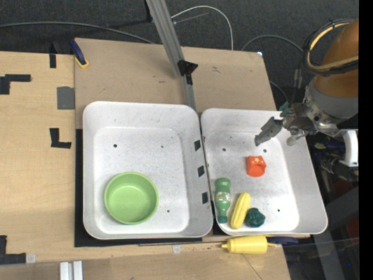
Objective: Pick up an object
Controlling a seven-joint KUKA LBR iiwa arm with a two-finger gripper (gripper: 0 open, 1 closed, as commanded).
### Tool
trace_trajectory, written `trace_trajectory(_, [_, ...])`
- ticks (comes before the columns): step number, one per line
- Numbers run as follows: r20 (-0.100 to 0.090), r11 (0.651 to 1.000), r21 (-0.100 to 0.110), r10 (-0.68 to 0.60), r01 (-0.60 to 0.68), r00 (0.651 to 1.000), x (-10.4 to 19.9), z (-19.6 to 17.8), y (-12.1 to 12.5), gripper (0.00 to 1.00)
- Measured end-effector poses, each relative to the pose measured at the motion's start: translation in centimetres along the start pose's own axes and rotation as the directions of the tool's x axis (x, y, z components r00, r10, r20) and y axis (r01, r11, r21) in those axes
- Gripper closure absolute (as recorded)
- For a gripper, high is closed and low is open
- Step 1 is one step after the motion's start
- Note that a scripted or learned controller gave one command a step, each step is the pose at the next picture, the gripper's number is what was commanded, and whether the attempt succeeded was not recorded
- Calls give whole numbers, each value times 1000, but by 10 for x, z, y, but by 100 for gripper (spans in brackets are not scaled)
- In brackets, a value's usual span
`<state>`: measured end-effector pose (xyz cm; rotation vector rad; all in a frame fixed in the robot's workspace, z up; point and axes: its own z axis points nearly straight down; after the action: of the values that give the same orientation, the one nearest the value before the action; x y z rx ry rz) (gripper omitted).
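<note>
Orange is the colour nearest the gripper (274, 132): a small orange object (256, 165) lies alone in the middle of the right bin (303, 185), at about seven o'clock from the fingertips and a little apart from them. How far the gripper is open I cannot tell from this angle; nothing shows between its fingers, so it seems to carry nothing.

To do this step well, I would judge the orange piece the easiest pick. It has bare bin floor on all sides, so the fingers could come straight down around it without nudging anything else, centred over it before closing.

At the bin's six o'clock corner the other candidates crowd together: a green bottle-like object (222, 198), a yellow banana-like piece (239, 210) leaning against it, and a dark teal lump (254, 217) touching the yellow one. A grasp there risks catching two things or the bin wall.

Over in the left bin (116, 121), a green bowl (131, 197) sits at seven o'clock. On the wooden worktop (35, 98), a yellow object (247, 245) lies just outside the right bin's near rim. A grey pole (166, 25) slants overhead at twelve o'clock, clear of the path.
</note>
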<state>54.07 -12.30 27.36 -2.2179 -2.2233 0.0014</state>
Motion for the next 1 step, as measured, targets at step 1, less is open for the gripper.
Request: trace_trajectory(1, [0, 1000, 0, 0, 0, 1000, 0, 0, 0, 0])
